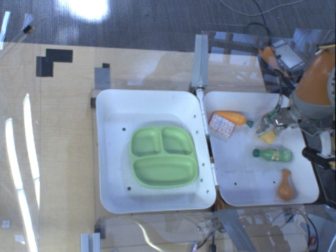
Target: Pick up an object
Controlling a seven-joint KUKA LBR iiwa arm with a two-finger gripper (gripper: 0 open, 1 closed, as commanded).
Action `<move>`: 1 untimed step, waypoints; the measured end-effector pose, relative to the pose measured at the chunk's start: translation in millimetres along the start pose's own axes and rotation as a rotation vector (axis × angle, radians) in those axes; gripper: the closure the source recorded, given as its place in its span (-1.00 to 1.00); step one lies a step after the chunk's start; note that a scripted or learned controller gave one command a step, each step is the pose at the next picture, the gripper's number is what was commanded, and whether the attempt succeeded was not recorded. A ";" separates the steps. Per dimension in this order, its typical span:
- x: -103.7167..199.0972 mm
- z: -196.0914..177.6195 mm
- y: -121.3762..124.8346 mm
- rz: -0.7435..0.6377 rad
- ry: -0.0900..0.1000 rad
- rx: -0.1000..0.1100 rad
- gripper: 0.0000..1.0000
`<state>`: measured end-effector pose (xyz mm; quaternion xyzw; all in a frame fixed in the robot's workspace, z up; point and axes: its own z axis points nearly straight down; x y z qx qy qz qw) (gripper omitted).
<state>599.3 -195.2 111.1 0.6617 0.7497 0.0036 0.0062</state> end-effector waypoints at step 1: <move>18.0 -97.4 68.5 -0.041 0.001 0.003 1.00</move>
